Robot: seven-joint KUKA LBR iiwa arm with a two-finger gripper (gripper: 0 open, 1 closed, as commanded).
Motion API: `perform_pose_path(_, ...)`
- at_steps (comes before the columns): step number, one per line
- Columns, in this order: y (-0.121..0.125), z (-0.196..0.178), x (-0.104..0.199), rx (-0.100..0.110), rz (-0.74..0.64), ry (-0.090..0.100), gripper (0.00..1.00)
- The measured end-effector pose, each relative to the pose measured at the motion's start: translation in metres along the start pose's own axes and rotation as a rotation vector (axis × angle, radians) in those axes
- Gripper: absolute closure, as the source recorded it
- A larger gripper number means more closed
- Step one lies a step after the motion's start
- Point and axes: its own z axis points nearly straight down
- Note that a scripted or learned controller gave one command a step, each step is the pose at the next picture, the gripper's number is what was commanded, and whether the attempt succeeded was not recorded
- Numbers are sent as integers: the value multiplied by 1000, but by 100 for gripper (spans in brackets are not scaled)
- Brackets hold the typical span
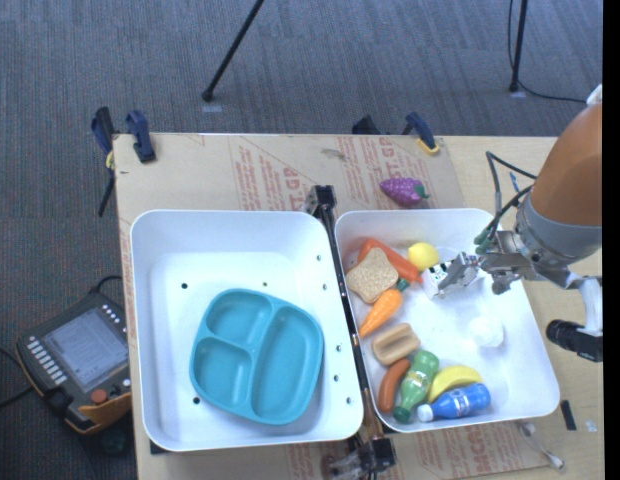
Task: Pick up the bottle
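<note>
blue bottle [456,403], green bottle [414,380], blue tray [256,356], yellow banana [452,378]

Legible text, inventory: red print is seen across the cardboard sheet [290,168] under the bins, set in slanted lines with triangular border marks; the letters are too small and too skewed to be read. A white label band is borne by the blue bottle [452,404], but no wording on it can be made out. The screen of the handheld pendant [82,360] is washed out; nothing on it is readable.
</note>
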Motion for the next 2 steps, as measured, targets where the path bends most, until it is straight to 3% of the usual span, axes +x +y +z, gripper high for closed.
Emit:
perform_pose_path(1, -59, 125, -19, 2, -223, 1, 0)
perform_pose_path(2, -59, 114, -19, 1, -218, 2, 100)
